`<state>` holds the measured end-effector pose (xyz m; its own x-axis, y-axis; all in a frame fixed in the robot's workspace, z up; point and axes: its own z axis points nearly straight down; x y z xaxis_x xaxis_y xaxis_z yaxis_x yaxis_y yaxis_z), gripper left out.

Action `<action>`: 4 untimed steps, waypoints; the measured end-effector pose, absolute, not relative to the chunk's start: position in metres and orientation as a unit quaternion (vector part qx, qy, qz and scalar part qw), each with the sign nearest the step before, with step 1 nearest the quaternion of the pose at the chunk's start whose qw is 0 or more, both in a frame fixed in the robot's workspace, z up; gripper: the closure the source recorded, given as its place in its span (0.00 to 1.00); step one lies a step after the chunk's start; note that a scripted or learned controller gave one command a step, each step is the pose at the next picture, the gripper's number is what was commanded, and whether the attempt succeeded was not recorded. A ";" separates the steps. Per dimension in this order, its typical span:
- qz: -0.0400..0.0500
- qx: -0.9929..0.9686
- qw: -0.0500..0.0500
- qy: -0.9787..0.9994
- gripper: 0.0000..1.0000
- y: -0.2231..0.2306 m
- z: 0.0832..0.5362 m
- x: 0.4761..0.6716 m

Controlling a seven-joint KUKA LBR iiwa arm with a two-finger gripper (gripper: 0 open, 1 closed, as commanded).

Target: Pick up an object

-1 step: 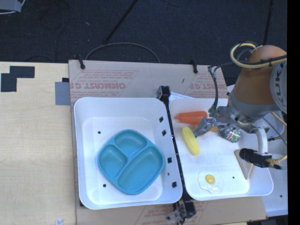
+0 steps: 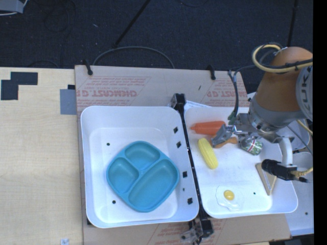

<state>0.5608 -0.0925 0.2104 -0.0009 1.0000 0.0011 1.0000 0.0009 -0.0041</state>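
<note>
a blue plate point(image 2: 142, 175), yellow corn point(image 2: 207, 153), an orange carrot point(image 2: 207, 127) and a white-and-yellow egg point(image 2: 228, 196) are seen in white bins point(image 2: 94, 121).

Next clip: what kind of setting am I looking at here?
Most likely a robotics lab picking bench. Two white bins sit side by side on cardboard, holding play items: a blue divided plate, a toy corn cob and a toy fried egg. Cables trail over dark carpet behind.

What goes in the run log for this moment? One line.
gripper over right bin | beside carrot and corn | nothing seen held | plate in left bin
</note>
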 end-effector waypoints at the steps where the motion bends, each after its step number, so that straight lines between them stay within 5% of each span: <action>1: 0.002 -0.706 0.004 -0.708 0.00 -0.086 0.160 0.568; 3: 0.002 -0.707 0.002 -0.707 0.00 -0.083 0.086 0.569; 4: 0.001 -0.710 0.002 -0.705 1.00 -0.084 0.098 0.570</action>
<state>0.5696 -0.0844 0.0977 0.0073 1.0000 0.0010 1.0000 -0.0073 -0.0049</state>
